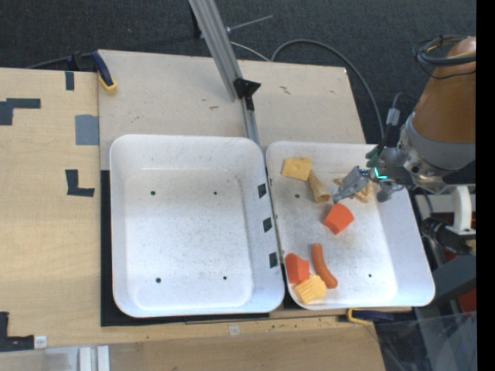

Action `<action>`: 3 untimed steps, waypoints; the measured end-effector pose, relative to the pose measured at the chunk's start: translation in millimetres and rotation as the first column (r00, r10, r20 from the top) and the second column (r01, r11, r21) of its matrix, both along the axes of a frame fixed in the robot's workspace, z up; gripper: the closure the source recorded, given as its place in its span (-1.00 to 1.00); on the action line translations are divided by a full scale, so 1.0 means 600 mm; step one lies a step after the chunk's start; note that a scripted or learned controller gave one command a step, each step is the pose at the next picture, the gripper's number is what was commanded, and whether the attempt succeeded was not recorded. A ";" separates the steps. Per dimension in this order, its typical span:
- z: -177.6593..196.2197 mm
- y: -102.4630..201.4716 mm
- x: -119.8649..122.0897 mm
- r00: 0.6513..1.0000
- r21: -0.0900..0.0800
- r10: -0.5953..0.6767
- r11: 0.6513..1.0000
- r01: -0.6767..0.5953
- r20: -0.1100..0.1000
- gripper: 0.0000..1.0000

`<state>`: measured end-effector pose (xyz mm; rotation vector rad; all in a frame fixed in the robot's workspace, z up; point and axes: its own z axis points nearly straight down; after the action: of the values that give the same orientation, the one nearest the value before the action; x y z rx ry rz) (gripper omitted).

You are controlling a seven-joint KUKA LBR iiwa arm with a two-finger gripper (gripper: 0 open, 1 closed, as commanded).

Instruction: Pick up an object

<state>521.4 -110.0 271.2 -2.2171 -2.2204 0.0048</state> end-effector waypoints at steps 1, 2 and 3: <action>0.003 0.000 0.001 1.000 -0.001 0.000 1.000 0.000 0.004 -1.00; -0.070 0.002 -0.005 1.000 0.000 0.000 1.000 0.000 0.000 -1.00; -0.150 0.009 0.007 1.000 0.000 0.000 1.000 0.000 -0.002 -1.00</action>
<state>525.5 -104.7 181.4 -2.2165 -2.2195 0.0066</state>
